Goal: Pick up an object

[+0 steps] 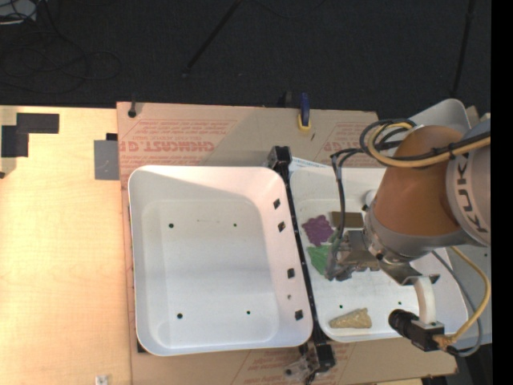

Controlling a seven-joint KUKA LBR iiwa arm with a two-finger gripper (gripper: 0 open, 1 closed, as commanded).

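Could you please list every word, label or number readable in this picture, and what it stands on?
Red print on the brown cardboard sheet behind the bins: upside down and too blurred to read.
"KU", cut off at the frame edge, on the grey arm housing.
More red print on the cardboard's front edge: unreadable.

You have two bins side by side on the bench. The left bin sits next to the right bin, and their edges almost touch. In the right bin, near its left wall, a bumpy thing lies just behind a leafy thing. A crumbly lump lies near the front edge, well apart from them. The arm reaches in from the right, over the right bin. Its gripper is just right of the leafy thing.
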